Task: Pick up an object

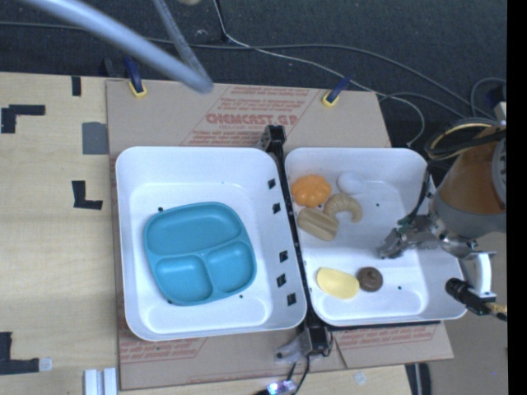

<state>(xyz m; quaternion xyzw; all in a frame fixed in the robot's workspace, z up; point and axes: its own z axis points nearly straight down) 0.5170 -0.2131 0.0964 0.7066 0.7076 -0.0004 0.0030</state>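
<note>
from here my end effector (398,243) sits low in the right bin (412,164), whether open or closed i cannot tell, and the brown ball (370,279) lies nearest, just below-left of it, beside the yellow piece (337,282).

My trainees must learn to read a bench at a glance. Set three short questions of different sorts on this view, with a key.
1. True or false: the blue divided plate lies in the left bin.
2. Which lies nearest the gripper? A orange piece; B brown round piece; C blue divided plate.
3. Fill in: the yellow piece lies in the ____ bin.

Key: 1 true; 2 B; 3 right.
</note>
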